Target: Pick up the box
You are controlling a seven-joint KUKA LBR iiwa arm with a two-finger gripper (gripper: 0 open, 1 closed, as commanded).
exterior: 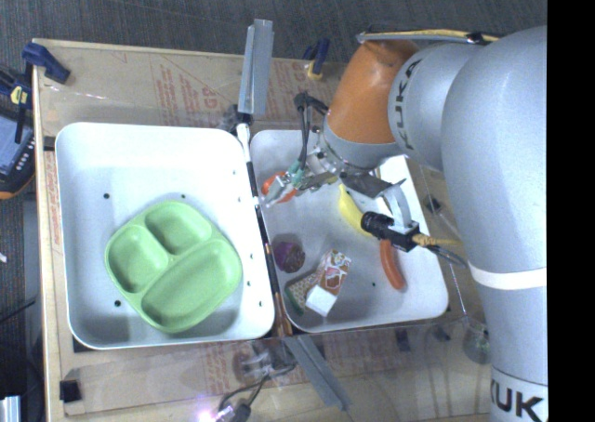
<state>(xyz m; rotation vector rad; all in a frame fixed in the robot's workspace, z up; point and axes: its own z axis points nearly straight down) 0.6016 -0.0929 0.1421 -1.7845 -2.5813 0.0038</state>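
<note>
The grey arm with its orange band, lettered KUKA, reaches into the right white bin, its two-finger gripper low at the far left corner (whether open or closed I cannot tell). The small printed cardboard box lies near the bin's near edge, beside a dark purple ball. A green divided plastic tray sits in the left white bin
</note>
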